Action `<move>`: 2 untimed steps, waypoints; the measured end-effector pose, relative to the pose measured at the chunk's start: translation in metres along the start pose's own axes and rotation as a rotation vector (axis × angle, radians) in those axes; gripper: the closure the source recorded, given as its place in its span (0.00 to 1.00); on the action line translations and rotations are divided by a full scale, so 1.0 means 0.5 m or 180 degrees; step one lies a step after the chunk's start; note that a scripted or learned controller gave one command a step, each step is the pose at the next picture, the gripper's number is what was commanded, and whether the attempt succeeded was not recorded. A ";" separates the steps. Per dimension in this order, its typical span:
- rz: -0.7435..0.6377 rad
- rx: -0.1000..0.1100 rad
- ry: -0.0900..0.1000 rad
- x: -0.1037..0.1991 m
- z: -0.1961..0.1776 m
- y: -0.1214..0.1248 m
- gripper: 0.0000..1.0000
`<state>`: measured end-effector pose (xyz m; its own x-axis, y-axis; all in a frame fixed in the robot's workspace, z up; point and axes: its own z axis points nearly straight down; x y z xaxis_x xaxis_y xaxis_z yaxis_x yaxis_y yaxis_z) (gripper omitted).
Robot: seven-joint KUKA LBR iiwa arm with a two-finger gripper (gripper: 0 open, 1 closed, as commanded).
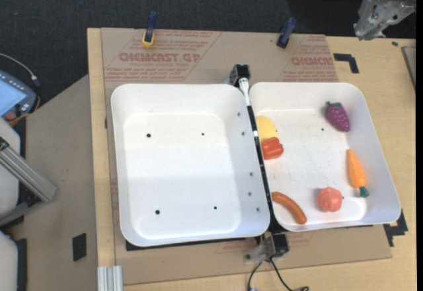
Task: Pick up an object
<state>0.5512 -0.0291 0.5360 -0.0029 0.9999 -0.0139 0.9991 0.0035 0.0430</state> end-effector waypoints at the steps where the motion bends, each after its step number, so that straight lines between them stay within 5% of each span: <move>1: -0.0001 -0.0016 -0.0005 0.000 -0.021 0.002 1.00; 2: -0.0002 -0.0033 -0.0009 0.000 -0.043 0.005 1.00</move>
<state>0.5526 -0.0288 0.5573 -0.0033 0.9999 -0.0168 0.9986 0.0042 0.0533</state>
